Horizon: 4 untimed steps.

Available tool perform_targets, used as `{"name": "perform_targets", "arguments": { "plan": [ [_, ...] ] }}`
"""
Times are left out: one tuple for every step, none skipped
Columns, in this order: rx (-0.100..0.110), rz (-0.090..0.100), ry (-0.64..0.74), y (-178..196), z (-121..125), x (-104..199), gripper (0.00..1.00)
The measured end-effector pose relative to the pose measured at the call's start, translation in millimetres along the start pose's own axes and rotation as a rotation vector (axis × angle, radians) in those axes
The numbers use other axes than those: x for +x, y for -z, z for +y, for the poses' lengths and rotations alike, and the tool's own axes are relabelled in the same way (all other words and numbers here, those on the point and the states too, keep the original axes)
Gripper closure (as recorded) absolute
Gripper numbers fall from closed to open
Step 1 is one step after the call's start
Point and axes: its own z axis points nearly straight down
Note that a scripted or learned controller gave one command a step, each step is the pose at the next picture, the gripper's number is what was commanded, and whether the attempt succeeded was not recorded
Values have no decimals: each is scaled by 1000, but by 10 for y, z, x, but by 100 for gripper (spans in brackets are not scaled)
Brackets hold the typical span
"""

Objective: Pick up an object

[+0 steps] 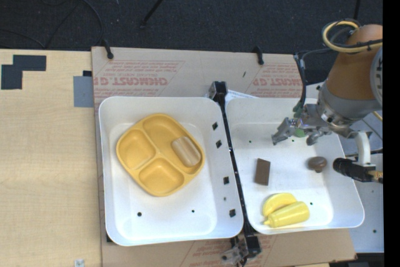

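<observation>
My gripper [295, 137] hangs over the back of the right bin [350, 212], its two grey fingers spread open with nothing between them. In front of it on the bin floor lies a small brown block [262, 171]. A small brown round piece [317, 164] rests to the block's right, just below the right finger. A yellow banana-shaped toy [285, 210] lies near the bin's front edge. The left bin [125, 222] holds a yellow divided plate [139, 146] with a tan oblong piece [185, 151] in its right compartment.
A black divider rail [228, 153] runs between the two bins. The grey and orange arm [353, 78] stands over the right bin's back right corner. A black fitting [353, 167] juts in at the right rim. Cardboard [156, 75] lies behind the bins.
</observation>
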Motion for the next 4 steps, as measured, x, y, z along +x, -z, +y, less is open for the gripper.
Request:
{"name": "perform_targets", "arguments": {
  "plan": [
    [-12, -2, 2, 64, 28, -1, 0],
    [-7, -1, 1, -547, -14, -67, 0],
    [-11, -2, 1, -1046, -13, -62, 0],
    [-12, -2, -1, -917, -11, -69, 100]
  ]
}}
